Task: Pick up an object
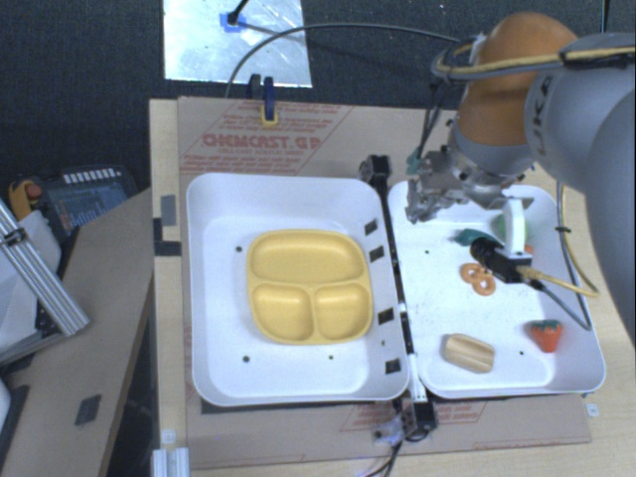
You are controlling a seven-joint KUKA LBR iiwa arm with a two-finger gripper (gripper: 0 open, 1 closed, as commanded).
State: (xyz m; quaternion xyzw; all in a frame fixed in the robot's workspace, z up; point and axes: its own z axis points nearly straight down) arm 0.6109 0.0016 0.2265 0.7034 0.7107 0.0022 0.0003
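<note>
My gripper [421,207] hangs over the far left corner of the right bin [571,376], with nothing visibly held. In that bin lie a tan bread-like block [468,353] near the front, an orange ring-shaped piece [479,278] in the middle, and a small red-orange piece with a green top [545,335] at the right. A dark green piece [468,236] and a white and green piece [515,225] lie further back, just right of the gripper and partly under the wrist.
The left bin [214,266] holds a yellow divided plate [308,284]. A black-clipped divider [390,266] runs between the bins. The grey arm with its orange band [512,68] covers the far right corner of the right bin.
</note>
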